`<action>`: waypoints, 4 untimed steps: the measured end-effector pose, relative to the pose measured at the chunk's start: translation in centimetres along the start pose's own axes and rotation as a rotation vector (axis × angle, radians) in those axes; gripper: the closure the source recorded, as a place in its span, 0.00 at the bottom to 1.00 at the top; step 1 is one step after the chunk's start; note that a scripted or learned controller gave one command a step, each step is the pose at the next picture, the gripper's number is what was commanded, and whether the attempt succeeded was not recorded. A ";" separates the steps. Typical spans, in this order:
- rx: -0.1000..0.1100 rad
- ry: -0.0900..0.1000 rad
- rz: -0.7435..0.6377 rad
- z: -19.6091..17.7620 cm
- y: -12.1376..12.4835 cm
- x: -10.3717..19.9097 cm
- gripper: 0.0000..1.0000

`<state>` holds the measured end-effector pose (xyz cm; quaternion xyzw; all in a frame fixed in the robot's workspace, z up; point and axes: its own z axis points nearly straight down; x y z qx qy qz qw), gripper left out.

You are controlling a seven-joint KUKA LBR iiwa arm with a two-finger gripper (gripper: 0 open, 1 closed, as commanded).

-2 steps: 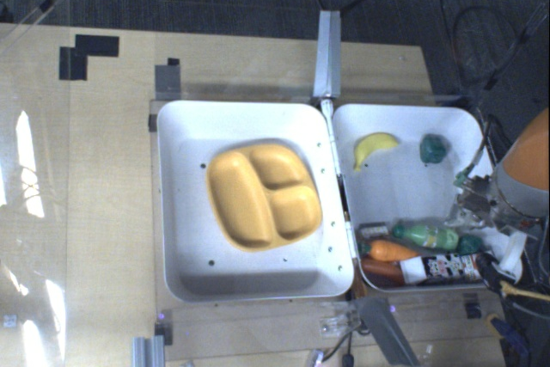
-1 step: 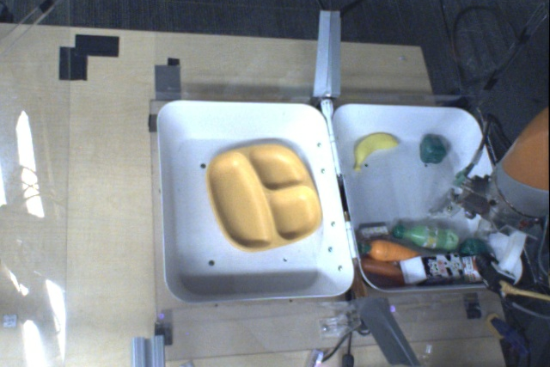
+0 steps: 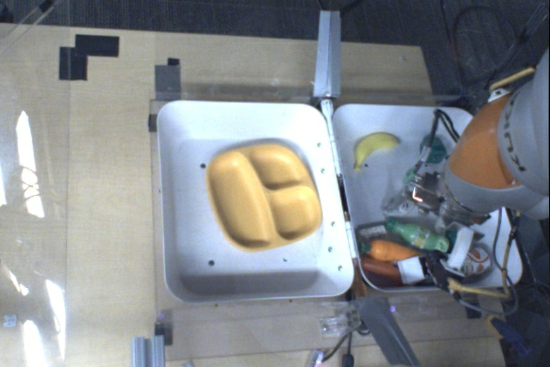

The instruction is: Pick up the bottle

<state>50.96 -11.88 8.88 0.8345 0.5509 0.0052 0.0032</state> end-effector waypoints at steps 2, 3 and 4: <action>-0.006 0.001 0.207 -1.2 0.4 -4.9 1.00; 0.002 0.016 0.194 -1.2 0.3 -3.8 0.00; 0.006 -0.006 0.285 -11.8 1.1 -7.6 0.00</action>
